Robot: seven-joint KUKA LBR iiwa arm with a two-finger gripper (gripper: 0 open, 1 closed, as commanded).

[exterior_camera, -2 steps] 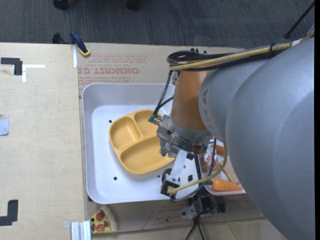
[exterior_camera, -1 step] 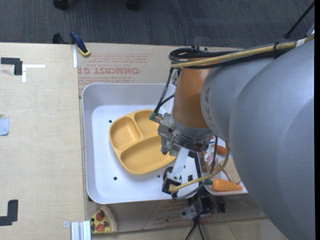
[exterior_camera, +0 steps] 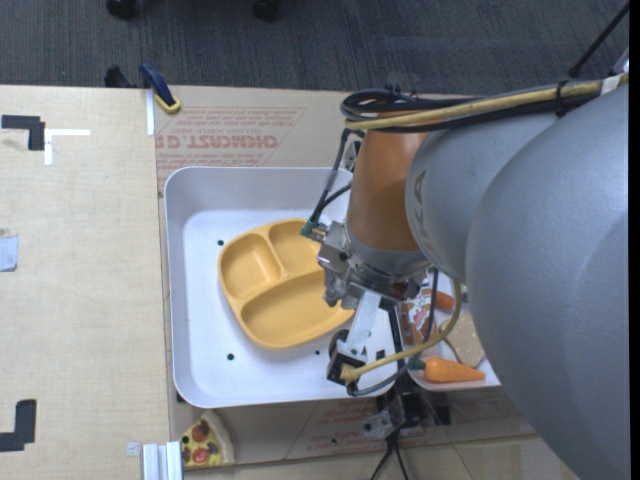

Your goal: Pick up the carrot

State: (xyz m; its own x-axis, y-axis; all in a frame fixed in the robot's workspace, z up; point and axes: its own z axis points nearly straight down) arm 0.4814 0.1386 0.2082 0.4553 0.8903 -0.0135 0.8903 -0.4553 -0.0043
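Bench seen from above at a slant. Left bin (exterior_camera: pixel 190 298), centre of the frame: a shallow white tray that holds a yellow plate (exterior_camera: pixel 275 298) with three compartments, lying flat towards the bin's right side. The arm (exterior_camera: pixel 540 248), grey with an orange band (exterior_camera: pixel 385 193), enters from the right and covers most of the right half of the frame, including nearly all of the right bin (exterior_camera: pixel 492 380).

The gripper (exterior_camera: pixel 338 290) hangs below the band, over the right edge of the plate. Whether it is released or clenched cannot be told from here, as the wrist hardware hides its tip; nothing is seen grasped in it.

The carrot (exterior_camera: pixel 455 371) lies lower right of centre, in the visible strip of the right bin by its lower edge. Its thick end points left and its tip right. It is below and to the right of the gripper and apart from it. Just above it sits a small red and white item (exterior_camera: pixel 420 313), too hidden to identify.

Cardboard (exterior_camera: pixel 230 133) with red print lies under the left bin. A toy pizza slice (exterior_camera: pixel 200 444) rests on it at the lower left, outside the bin. A blue and yellow tool (exterior_camera: pixel 160 88) lies at the upper left, at the cardboard's top edge.
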